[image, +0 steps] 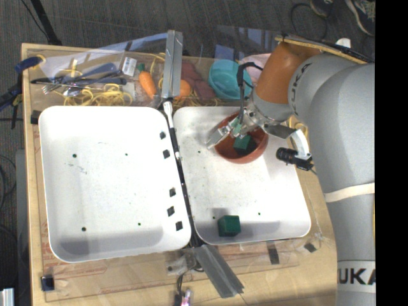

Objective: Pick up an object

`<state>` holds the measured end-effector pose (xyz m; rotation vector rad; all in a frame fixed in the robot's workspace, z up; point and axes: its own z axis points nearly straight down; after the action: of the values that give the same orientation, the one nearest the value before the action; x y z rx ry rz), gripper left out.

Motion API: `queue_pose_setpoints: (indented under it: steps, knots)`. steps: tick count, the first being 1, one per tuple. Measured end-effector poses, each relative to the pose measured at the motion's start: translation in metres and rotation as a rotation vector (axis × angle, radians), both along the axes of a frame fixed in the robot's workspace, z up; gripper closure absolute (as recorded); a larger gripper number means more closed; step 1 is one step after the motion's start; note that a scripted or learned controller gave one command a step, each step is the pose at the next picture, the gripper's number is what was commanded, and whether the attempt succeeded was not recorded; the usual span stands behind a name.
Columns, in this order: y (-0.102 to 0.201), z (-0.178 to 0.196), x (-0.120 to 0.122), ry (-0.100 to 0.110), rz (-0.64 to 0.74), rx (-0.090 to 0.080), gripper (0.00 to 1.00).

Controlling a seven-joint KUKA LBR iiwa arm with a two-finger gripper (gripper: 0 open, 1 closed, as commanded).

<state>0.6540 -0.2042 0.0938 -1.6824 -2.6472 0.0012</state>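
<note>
Probably a robotics lab, industrial arm over two white bins, cables on grey carpet

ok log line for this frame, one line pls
stage: reach | gripper over red bowl in right bin | fingers: unclear | green block near front wall, untouched | left bin

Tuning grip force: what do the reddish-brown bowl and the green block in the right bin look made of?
The round reddish-brown bowl looks like matte terracotta or plastic; the dull even colour leaves it open. The small dark green cube-shaped block looks like matte foam or painted wood, with no shine.
</note>
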Motion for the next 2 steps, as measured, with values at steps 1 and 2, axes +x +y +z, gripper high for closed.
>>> queue_pose_setpoints:
  steps: [1, 2]
  knots:
    - [0.000, 0.012, 0.000, 0.003, 0.004, -0.001, 1.00]
    - [0.095, 0.105, -0.003, 0.008, 0.004, 0.000, 1.00]
